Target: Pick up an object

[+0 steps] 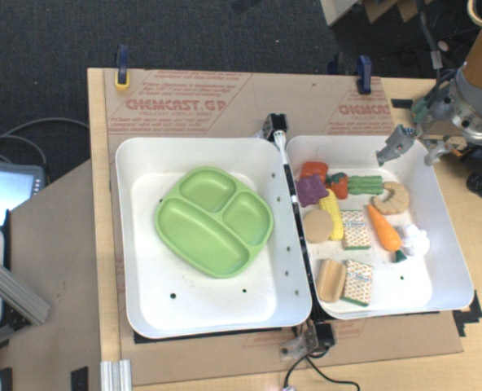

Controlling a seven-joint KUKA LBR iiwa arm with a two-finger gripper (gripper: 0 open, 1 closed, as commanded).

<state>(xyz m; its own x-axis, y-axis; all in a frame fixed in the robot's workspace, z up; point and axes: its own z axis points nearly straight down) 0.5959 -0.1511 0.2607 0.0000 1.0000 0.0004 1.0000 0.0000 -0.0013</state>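
A green divided plate (215,230) is seen lying alone in the left bin (135,218), tilted so that its compartments run toward 2 o'clock. The right bin (444,218) is crowded with toy food: a red tomato (313,170) and purple grapes (311,189) at its 11 o'clock corner, a green vegetable (365,184) beside them, a yellow corn cob (332,216) touching a tan round piece (316,226), an orange carrot (384,227) laid toward 5 o'clock, and a bread slice (331,278) near 7 o'clock. Two patterned packets (356,233) are placed between corn and carrot, one below the other. The arm is reached in from 3 o'clock — the jaws (398,145) are held above the right bin's far rim at about 1 o'clock, apart from every item, nothing between them. Whether they are spread or pressed together cannot be told. Both bins are carried on the bench (184,104).
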